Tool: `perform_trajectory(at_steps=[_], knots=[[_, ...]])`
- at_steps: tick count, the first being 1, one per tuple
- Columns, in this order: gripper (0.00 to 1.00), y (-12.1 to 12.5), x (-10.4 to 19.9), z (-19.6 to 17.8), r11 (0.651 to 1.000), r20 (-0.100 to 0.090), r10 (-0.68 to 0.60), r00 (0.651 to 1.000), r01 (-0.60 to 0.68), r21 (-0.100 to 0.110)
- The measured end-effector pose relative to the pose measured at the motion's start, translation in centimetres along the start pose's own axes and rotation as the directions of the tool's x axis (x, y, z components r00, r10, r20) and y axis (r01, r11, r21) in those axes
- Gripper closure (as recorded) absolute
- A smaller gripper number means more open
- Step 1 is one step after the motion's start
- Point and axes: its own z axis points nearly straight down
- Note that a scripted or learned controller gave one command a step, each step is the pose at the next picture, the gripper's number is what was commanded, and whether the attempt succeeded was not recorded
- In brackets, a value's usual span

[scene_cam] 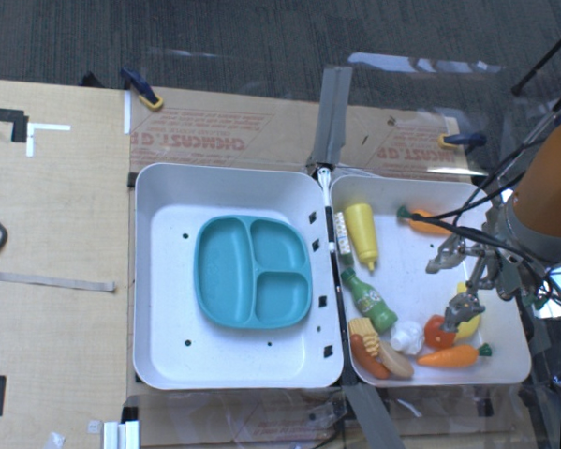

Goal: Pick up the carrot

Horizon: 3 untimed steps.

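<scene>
Right bin (507, 376): carrot (452, 357) lies along the near wall at the right corner, green stalk end pointing right, just beside a red tomato (436, 332); a second orange piece (429, 223) at the far wall is partly crossed by cables. Pincer (463, 311) hangs over the tomato and a half-hidden yellow item (471, 322); whether its tips are spread or pressed together cannot be told. Left bin (151, 287) carries a teal divided plate (255, 272).

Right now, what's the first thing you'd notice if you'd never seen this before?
The big teal divided plate sits alone in the left bin. The right bin is crowded with toy food: a yellow bottle, a green bottle and an orange carrot near the front. The gripper hangs just above that carrot.
</scene>
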Motion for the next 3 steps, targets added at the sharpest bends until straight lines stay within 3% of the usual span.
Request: perform_trajectory(at_steps=[1,2,3], knots=[[0.00,-5.4,2.3,10.7,0.999,-0.001,-0.041,0.999,0.041,0.000],[0.00,-3.7,-11.7,11.2,0.948,0.004,-0.317,0.948,0.317,0.000],[0.00,-7.8,-14.4,12.0,1.000,0.004,-0.021,1.000,0.021,-0.001]])
